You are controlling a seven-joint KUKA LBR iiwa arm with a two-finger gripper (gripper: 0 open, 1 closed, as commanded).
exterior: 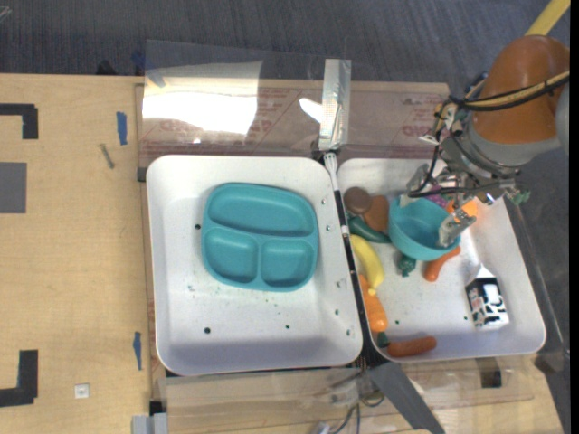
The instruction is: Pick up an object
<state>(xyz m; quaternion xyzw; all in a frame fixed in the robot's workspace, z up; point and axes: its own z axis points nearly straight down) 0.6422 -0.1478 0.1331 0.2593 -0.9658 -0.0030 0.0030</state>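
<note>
My gripper (450,222) hangs over the upper middle of the right bin (520,328), below the orange band of the arm. It is shut on the right rim of a teal bowl (414,229), which sits tilted between its fingers. The bowl overlaps a brown round item (366,208) on its left. A yellow banana (367,257) lies just below and left of the bowl. An orange-red piece (441,265) lies under the bowl's right side.
An orange carrot (374,310) and a reddish sausage (412,344) lie near the right bin's front left. A black-and-white box (487,301) sits at its right. A teal divided plate (261,235) fills the middle of the left bin (181,324).
</note>
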